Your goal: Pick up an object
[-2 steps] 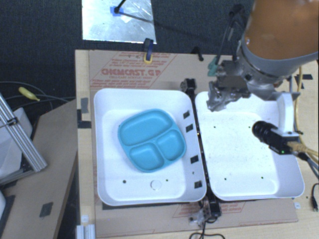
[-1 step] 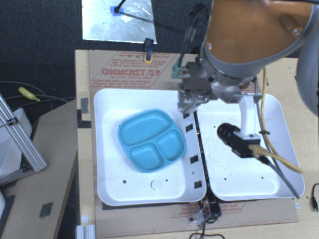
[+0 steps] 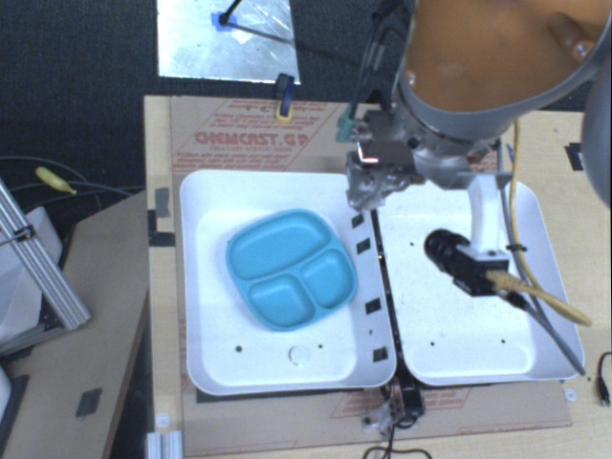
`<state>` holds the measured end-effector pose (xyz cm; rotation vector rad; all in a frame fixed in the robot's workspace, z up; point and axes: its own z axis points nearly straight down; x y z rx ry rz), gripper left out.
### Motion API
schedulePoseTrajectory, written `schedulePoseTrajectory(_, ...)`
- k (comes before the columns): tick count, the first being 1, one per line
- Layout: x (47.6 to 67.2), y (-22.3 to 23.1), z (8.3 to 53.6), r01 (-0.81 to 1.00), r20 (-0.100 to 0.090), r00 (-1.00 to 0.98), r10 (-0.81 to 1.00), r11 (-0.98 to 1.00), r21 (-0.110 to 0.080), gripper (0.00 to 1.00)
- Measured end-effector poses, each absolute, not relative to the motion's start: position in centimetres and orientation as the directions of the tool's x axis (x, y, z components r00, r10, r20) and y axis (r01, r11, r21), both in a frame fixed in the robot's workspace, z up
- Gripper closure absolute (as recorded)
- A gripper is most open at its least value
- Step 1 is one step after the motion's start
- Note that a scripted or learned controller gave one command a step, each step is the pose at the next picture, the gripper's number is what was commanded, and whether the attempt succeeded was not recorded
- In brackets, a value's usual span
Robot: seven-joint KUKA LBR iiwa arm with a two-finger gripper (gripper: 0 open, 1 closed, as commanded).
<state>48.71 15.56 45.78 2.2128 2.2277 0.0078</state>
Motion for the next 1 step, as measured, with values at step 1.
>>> schedulePoseTrajectory(1, 48.66, 9.45, 41.30, 1.000, -0.001, 0.005, 1.000, -0.005, -0.002, 1.00)
